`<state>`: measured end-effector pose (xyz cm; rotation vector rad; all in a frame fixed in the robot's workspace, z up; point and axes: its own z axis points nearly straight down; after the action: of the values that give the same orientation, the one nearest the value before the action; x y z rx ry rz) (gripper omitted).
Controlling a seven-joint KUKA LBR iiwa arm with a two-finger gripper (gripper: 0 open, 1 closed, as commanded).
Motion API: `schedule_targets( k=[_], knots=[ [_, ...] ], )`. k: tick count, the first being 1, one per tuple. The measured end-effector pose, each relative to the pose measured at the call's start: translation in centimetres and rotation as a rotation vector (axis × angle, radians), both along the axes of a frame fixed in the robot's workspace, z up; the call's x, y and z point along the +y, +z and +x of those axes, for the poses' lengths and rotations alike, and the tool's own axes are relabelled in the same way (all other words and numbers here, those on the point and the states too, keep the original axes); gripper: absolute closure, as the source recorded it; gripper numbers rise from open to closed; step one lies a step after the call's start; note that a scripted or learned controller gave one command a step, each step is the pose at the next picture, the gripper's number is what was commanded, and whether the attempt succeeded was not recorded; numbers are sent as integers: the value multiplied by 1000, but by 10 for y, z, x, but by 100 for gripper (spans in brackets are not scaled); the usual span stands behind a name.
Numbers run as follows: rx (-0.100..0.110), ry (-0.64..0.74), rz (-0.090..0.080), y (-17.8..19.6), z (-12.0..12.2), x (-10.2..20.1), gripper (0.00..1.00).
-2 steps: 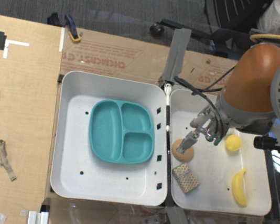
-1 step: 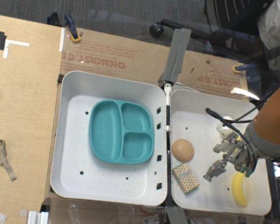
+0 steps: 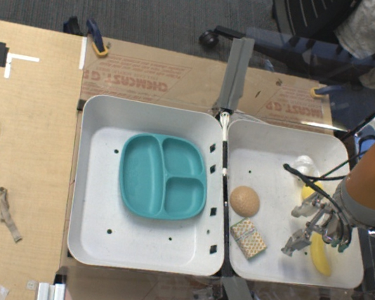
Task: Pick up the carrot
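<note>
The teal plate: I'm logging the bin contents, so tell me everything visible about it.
The teal plate is a rounded-rectangle divided dish, plastic by its look, with three compartments: one long one on the camera view's left and two smaller ones on the right. It lies flat and upright on the floor of the left white bin, slightly rotated, near the middle. Nothing lies in it.

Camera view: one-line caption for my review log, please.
Gripper low in the right bin beside a yellow item; tan ball and patterned block nearby; teal tray in left bin.
</note>
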<state>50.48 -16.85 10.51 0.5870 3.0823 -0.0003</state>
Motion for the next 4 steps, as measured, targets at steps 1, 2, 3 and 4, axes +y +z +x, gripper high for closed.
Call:
schedule_targets(
  k=[1,2,3,4],
  knots=[
    [0,146,1,-13,79,59,0],
    [3,-377,1,-13,55,68,0],
    [2,-798,1,-4,83,72,0],
    [1,-1162,1,77,105,47,0]
  ],
)
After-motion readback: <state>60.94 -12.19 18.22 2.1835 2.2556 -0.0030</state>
